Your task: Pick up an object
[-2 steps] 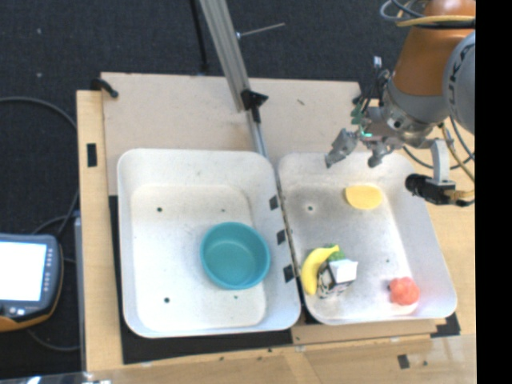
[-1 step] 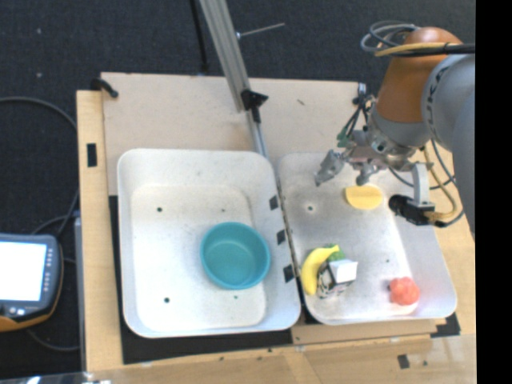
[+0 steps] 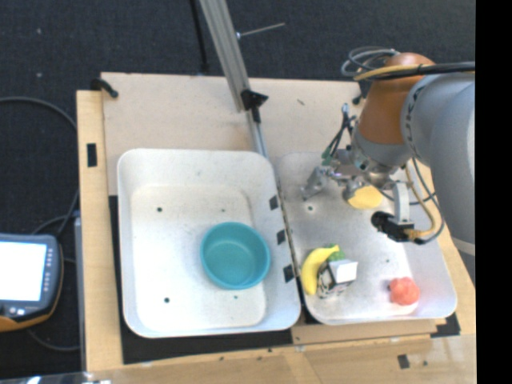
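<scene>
I see the tool (image 3: 364,184) over the right bin (image 3: 436,306), a yellow object (image 3: 366,197) seemingly between its fingers, so probably clenched on it; banana (image 3: 313,266) lies below.

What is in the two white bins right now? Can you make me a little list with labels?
left bin: a blue bowl, upright
right bin: a banana, a small white box beside it, a red-orange object near the front corner, a yellow object
arm: reaches in over the right bin's far end
tool: right above the yellow object; too blurry to tell if it grips it
pick-up: cannot tell yet
</scene>
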`<state>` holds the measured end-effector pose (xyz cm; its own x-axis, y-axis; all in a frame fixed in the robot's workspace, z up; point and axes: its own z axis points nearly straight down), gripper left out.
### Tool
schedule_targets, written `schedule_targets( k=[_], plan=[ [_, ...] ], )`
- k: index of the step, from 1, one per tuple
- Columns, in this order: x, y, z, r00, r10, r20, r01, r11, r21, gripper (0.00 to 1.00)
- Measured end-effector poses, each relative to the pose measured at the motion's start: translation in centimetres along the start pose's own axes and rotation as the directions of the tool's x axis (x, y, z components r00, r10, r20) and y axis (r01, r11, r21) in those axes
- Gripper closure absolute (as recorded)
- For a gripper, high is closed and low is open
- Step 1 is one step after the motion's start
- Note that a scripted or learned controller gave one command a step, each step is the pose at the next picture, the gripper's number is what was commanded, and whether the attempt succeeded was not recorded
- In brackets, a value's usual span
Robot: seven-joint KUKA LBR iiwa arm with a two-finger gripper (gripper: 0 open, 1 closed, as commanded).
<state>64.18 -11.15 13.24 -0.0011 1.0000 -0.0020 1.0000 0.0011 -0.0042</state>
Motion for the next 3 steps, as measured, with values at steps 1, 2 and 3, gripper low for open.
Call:
schedule_targets(
  k=[1,2,3],
  plan=[
    [-0.2,-0.1,3.3,1.000,0.003,0.001,-0.003,1.000,-0.001,0.00],
    [-0.2,0.1,2.0,1.000,0.007,-0.001,-0.007,1.000,-0.008,1.00],
    [-0.9,0.4,-2.6,1.000,0.002,-0.001,-0.002,1.000,-0.010,1.00]
  ],
)
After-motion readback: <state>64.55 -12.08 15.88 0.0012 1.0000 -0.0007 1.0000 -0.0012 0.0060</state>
